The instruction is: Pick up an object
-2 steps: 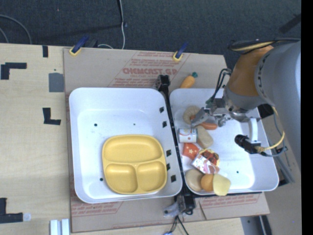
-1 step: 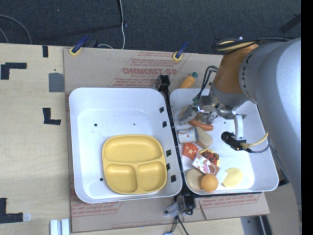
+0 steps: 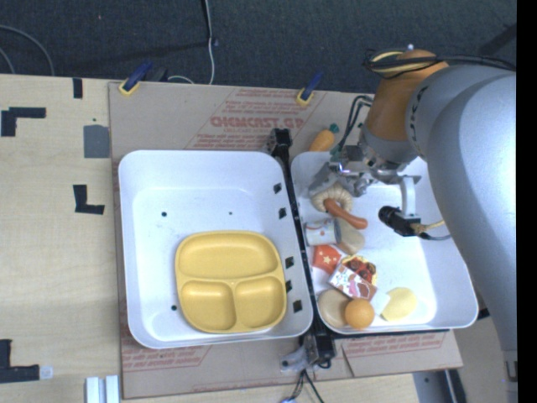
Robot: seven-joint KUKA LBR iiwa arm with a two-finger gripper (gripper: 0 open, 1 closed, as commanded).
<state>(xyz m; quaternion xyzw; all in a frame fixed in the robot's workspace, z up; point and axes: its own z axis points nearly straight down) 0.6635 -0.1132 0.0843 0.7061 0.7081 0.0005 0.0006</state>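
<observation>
Overhead slant—both bins (image 3: pixel 134 225) (arm right)

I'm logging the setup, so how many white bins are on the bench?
2. The left bin holds a yellow divided tray. The right bin holds a heap of toy food, and the arm reaches in over it.

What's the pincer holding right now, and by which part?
Cannot tell. The pincer sits low over the hot dog in the right bin, but nothing is visibly between its tips.
</observation>
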